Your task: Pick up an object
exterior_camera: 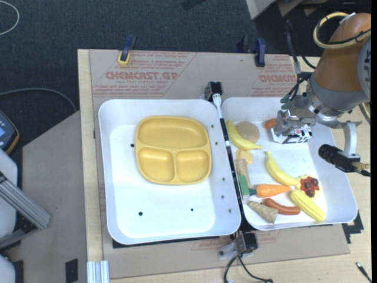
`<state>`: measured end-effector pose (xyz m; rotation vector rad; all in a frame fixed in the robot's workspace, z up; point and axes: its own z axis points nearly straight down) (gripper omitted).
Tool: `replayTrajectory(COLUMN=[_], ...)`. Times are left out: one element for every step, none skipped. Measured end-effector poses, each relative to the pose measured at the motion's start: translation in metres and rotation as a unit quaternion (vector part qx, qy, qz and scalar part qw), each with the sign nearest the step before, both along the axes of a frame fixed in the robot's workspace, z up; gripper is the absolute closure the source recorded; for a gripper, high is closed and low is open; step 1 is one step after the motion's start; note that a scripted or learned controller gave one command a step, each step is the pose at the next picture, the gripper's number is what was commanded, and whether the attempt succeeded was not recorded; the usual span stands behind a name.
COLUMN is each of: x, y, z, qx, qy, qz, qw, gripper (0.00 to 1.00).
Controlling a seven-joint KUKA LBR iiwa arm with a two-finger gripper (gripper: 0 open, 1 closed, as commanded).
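at the near edge of the right bin (347, 208), the toy food lies untouched — a corn cob (307, 205), a red sausage (281, 206), a carrot (272, 190) and a strawberry-like piece (309, 185), with a banana (278, 171) just behind them. beside it, the left bin (118, 175) carries a yellow divided plate (174, 149) with nothing visible in its compartments. farther back in the right bin, a second banana (237, 137) rests against a round tan piece (248, 131). at the far end, the gripper (288, 128) on the grey and orange arm (341, 63) hangs low over the bin's back corner, close to a small orange item (270, 123) and a white-and-black object (299, 134) — whether the jaws stand apart or together cannot be told from this angle, and nothing is seen between them. by the look of it the pick is not yet made: the arm is at the bin, every object appears to rest on the bin floor, and the grasp and lift are judged still to come.
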<state>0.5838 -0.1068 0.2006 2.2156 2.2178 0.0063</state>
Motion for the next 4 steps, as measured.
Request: replayTrajectory(x=[0.001,-0.023,-0.055,-0.076], y=[0.0,0.055,0.095,0.148], z=[0.026,0.021,0.013,0.025], qx=[0.0001,0.0022,0.0024,0.0027], qy=[0.001,0.006,0.007,0.006], qz=[0.0,0.002,0.002,0.003], qw=[1.0,1.0,1.0,1.0], gripper=[1.0,1.0,1.0,1.0])
